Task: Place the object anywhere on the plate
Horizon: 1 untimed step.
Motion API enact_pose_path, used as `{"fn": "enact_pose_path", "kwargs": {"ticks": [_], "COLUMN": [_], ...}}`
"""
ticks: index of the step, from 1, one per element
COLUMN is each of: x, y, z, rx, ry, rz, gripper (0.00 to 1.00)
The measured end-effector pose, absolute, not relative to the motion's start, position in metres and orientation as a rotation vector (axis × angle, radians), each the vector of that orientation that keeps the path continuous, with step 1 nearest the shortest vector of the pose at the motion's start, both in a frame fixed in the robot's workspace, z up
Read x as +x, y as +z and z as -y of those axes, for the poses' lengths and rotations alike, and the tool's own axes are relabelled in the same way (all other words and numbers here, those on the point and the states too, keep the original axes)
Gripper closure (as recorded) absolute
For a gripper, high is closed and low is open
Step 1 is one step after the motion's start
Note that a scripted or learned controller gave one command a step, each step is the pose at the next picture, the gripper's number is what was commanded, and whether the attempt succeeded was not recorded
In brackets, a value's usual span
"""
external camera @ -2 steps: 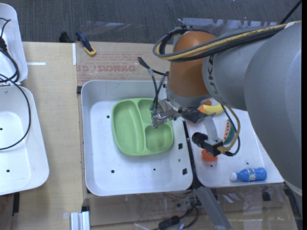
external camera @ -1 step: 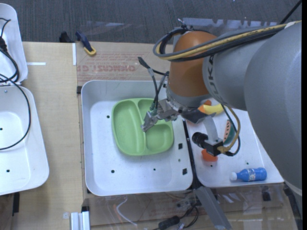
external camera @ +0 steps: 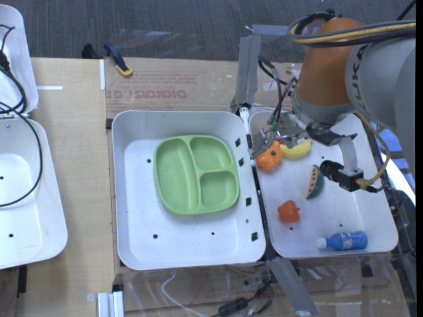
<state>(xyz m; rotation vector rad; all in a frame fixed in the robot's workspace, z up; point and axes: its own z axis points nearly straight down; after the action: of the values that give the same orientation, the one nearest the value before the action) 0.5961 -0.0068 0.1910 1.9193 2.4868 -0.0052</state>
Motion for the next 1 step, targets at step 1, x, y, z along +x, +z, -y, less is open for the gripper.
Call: {"fn": "enact_pose_path", "kwargs": {"ticks": [1], "x": [0.5856], "y": [0.1907], "z": [-0.0486], "rx": [2.399], "ry": [-0.006], "rz": [-2.029], "gripper": [0.0]}}
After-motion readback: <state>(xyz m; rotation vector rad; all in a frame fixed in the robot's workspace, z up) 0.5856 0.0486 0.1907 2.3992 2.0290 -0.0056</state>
